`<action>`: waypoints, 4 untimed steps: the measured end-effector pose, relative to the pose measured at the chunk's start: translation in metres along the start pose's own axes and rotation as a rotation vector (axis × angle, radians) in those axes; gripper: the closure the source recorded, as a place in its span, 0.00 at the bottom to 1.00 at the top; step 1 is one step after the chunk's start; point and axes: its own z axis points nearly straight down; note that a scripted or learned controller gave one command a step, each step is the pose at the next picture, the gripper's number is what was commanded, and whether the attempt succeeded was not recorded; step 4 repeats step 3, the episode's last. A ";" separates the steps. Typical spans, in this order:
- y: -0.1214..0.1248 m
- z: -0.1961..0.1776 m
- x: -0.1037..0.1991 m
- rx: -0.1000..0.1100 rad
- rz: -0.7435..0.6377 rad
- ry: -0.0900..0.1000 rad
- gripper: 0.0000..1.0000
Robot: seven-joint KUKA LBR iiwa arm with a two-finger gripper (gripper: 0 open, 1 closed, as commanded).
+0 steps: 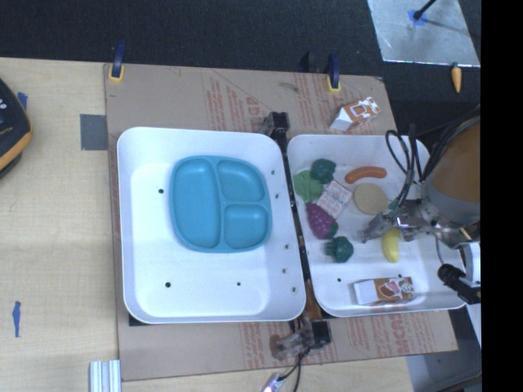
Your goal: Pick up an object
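Note:
The right bin holds several toy foods: a yellow piece, a tan disc, a sausage, a purple grape bunch, two dark green broccoli pieces, a light green leafy piece, a white-and-pink packet and a flat carton. My gripper hangs low over the right side of this bin, just above the yellow piece and beside the tan disc. I see nothing held in it.
The left bin carries a blue divided plate. A small carton lies on the cardboard behind the right bin. Black cables loop from the arm over the bin's far right corner.

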 end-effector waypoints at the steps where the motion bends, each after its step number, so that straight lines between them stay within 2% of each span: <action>1: 0.000 -0.010 -0.001 0.001 -0.003 -0.002 1.00; 2: 0.054 -0.024 0.067 -0.001 -0.002 0.000 1.00; 3: 0.064 -0.101 0.139 -0.002 0.001 0.002 1.00; 4: 0.064 -0.101 0.139 -0.002 0.001 0.002 1.00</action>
